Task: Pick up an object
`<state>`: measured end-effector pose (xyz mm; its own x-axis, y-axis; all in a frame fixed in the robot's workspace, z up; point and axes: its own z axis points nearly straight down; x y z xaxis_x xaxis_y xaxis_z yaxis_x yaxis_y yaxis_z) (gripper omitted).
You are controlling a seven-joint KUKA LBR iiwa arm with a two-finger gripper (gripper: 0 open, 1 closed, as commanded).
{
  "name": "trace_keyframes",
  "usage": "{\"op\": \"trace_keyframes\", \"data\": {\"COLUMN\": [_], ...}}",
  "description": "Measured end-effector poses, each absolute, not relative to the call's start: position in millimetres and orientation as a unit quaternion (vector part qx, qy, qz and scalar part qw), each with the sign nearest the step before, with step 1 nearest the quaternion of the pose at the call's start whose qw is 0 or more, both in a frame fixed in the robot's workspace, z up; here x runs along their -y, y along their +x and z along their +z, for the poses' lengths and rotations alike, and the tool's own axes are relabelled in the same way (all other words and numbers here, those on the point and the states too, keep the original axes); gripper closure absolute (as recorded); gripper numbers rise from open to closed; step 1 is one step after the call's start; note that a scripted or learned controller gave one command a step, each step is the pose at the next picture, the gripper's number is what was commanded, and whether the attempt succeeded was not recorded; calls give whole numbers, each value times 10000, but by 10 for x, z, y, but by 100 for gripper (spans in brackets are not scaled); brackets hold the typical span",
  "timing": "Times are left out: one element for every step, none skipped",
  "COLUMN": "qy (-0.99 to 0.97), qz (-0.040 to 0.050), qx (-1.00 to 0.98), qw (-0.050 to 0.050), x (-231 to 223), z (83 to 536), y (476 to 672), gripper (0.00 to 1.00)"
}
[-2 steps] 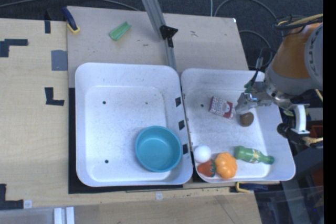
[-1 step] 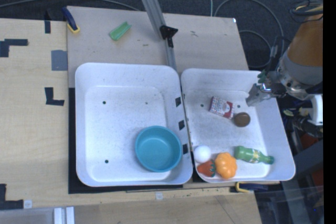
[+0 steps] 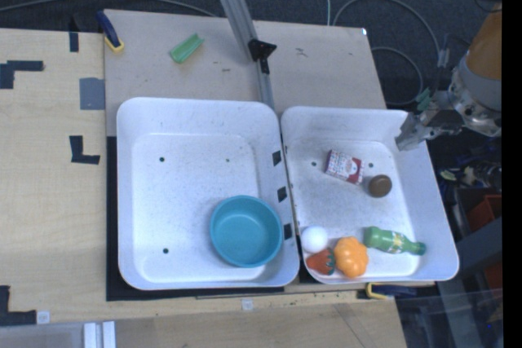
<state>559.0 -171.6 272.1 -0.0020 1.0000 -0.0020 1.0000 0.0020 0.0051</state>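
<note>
while the grey two-finger gripper hung over the far right rim of the right-hand shallow white bin, nothing lay between its fingers, and how wide they stood could not be told. inside that bin, a small red-and-white carton lay near its middle, a round brown object just beside the carton.

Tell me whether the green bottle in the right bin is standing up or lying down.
Lying down. The green bottle rests on its side on the floor of the right bin, its length running roughly left to right beside the orange pepper.
</note>
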Motion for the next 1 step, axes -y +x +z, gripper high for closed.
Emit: {"op": "trace_keyframes", "data": {"qy": [7048], "qz": [2], "qx": [-7094], "qw": [-9], "x": [1124], "z": [2702], "y": [5463], "gripper": [100]}}
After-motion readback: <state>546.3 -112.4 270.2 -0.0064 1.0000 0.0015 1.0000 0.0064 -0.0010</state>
